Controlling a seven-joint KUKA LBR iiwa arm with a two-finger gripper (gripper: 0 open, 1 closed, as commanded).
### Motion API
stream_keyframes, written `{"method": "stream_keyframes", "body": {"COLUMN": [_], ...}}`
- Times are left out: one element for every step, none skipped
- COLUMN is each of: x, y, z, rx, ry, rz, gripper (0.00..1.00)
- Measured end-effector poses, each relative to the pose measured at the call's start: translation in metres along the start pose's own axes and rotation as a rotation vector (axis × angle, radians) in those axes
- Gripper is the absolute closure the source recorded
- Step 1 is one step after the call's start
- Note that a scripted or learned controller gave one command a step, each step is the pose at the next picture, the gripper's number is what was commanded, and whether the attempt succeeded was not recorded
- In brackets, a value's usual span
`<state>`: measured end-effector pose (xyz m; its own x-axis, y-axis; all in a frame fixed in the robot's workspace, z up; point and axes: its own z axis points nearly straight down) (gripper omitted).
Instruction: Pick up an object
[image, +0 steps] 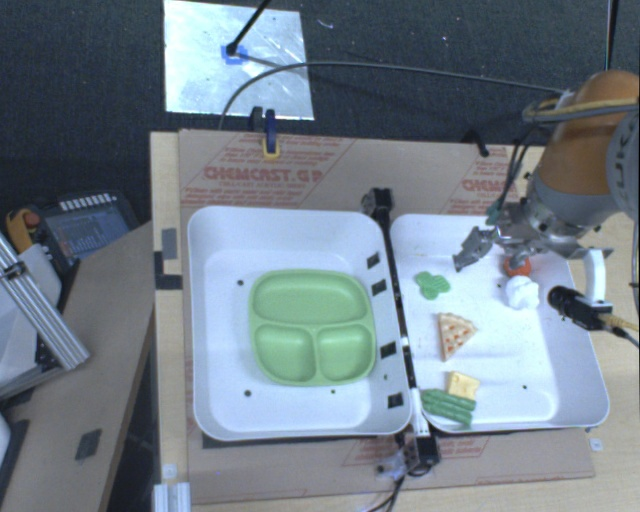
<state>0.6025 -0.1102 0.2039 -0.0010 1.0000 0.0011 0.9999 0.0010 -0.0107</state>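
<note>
Arm: the grey arm (590, 150) with its orange band comes in from the right and hangs over the right bin (560, 400).
Fingers: the fingers (470, 250) look spread apart with nothing between them, their tips pointing down and toward the left bin (210, 330).
Green leaf piece: a small green leaf piece (432, 284) lies flat in the right bin just below the tips and a little toward the divider, close to them but apart; too rounded to give it a long axis.
Pizza slice: the pizza slice (453, 334) lies farther out from the tips, long axis running away from them, its point aimed toward the near rim.
Cheese cracker: a yellow cheese cracker (462, 385) sits beyond the slice, well apart from the tips.
Green beans: a green bean bundle (447, 406) lies at the near rim, long axis crosswise.
White and orange pieces: a white lump (521, 293) and an orange piece (516, 266) rest behind the tips, under the wrist.
Left bin: it holds a green divided tray (312, 326).
</note>
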Motion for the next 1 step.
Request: {"method": "stream_keyframes", "body": {"x": [0.0001], "y": [0.0026], "z": [-0.0065], "rx": [-0.012], "ry": [-0.001], "rz": [-0.002], "gripper": [0.0]}}
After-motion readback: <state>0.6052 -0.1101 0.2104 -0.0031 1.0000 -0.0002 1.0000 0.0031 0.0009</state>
